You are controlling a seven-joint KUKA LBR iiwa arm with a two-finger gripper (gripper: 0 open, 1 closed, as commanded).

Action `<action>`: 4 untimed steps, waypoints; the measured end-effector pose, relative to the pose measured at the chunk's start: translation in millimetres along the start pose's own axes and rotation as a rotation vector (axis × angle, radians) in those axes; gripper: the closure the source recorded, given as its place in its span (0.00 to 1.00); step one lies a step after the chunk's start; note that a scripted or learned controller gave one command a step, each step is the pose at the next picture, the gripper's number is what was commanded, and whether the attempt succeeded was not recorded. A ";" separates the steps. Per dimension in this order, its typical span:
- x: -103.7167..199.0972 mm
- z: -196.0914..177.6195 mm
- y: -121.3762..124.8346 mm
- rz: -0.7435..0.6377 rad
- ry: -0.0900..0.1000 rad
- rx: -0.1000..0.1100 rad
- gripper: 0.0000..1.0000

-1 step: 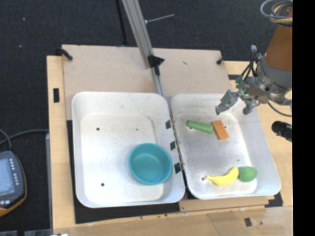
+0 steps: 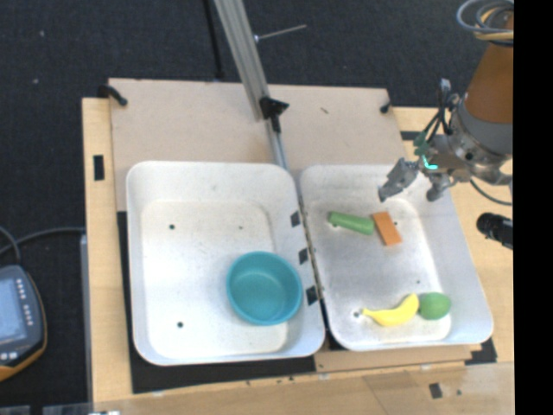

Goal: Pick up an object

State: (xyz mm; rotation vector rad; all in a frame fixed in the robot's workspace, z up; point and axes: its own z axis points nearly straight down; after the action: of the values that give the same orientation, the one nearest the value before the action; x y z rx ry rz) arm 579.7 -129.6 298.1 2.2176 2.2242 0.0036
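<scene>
camera view: blue bowl (image 2: 264, 287) in left bin (image 2: 155, 188)

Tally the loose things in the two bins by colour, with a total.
Blue: 1, the bowl in the left bin
Green: 2, the long green piece and the round green piece in the right bin
Orange: 1, the block
Yellow: 1, the banana
Total: 5

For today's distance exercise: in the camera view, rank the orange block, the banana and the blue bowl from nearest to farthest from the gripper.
Measured from the gripper:
1. Orange block, right bin, just below the gripper.
2. Banana, right bin's near edge.
3. Blue bowl, left bin.
</scene>
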 end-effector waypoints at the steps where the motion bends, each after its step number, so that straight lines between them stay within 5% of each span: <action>1: -4.9 62.2 2.1 0.004 -0.003 0.007 0.00; 3: -15.6 186.7 -1.1 0.004 -0.003 0.007 0.00; 4: -15.7 171.9 1.3 0.011 -0.001 -0.002 1.00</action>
State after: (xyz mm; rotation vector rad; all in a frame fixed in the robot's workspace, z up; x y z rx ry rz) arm 581.4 -145.1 126.2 2.2280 2.2105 0.0049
